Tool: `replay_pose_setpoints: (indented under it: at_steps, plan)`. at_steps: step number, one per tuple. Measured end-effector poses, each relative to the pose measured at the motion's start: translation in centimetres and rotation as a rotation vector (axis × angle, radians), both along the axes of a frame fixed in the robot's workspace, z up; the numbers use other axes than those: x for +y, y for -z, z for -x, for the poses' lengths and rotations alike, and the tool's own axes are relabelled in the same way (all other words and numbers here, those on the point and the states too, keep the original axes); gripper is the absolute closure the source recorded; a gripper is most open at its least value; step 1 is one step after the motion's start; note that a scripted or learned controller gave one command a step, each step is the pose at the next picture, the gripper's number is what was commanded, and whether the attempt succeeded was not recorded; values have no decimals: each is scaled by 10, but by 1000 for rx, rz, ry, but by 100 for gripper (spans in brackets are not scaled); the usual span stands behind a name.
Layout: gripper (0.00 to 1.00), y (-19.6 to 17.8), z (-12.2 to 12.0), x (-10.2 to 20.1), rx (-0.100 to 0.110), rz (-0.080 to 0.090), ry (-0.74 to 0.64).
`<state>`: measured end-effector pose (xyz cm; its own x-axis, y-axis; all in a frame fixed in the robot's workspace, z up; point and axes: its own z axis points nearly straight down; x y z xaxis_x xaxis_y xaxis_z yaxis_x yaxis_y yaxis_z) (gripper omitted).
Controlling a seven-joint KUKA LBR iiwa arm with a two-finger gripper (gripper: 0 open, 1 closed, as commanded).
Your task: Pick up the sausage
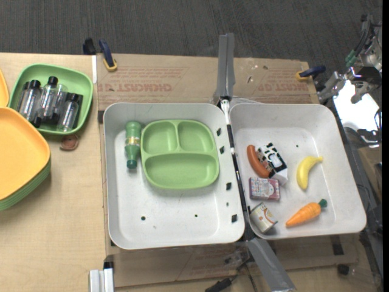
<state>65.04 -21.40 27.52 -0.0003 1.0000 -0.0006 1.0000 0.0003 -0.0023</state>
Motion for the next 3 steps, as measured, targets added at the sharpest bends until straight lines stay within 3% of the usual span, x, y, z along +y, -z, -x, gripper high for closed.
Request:
replay_pose_setpoints:
  at_steps: [1,2,3]
  plan:
    - [100,-8,0,0,1,2,-3]
    - [100,-4,-9,-8,-1,2,170]
    - [100,116,-8,-1,1,1,519]
